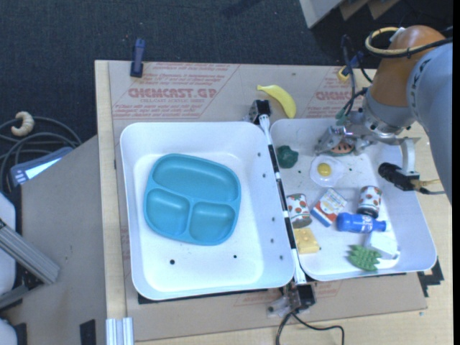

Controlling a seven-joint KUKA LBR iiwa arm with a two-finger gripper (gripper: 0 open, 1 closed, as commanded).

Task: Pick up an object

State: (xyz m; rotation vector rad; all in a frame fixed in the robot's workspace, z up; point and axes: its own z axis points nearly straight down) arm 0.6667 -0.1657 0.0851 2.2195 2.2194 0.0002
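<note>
Below, smooth blue tray point(192, 198), curved banana point(278, 99)

The bench point(180, 92) bears two white bins point(136, 214) and a banana point(279, 99).

This is looking like a robotics lab set up for grasping trials: a grey arm point(424, 70) with an orange band is reaching in over a desk point(180, 95) topped with protective board printed with a plastics brand. Two shallow white bins point(136, 214) are sitting side by side, clamped at their shared edge, one carrying a blue divided tray point(192, 198), the other toy food and small cans. Loose cables point(36, 139) are lying on the dark carpet
</note>
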